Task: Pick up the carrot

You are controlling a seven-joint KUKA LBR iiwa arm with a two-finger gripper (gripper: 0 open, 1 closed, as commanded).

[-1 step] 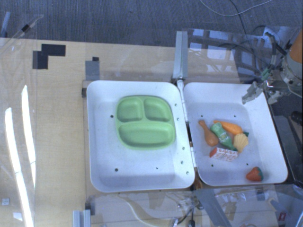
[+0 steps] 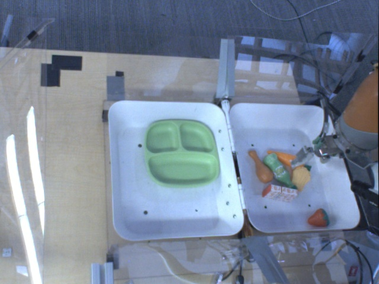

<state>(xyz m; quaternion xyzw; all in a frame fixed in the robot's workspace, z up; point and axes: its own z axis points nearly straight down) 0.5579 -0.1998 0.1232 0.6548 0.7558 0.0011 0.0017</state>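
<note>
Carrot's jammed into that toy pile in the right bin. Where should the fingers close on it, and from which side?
Probably the carrot's far, exposed long edge, coming straight down. It lies flat, pointing toward the gripper, with the green bottle against its near side and the drumstick to its left. Close across its narrow width, near the middle; the far side looks freest.

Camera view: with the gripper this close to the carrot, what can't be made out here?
- Gripper: too small and blurred to judge its state, or contact with the carrot.
- Carrot: its lower edge is covered by the green toy bottle.
- Arm: cut off by the right edge.
- Small carton: print too small to read.
</note>
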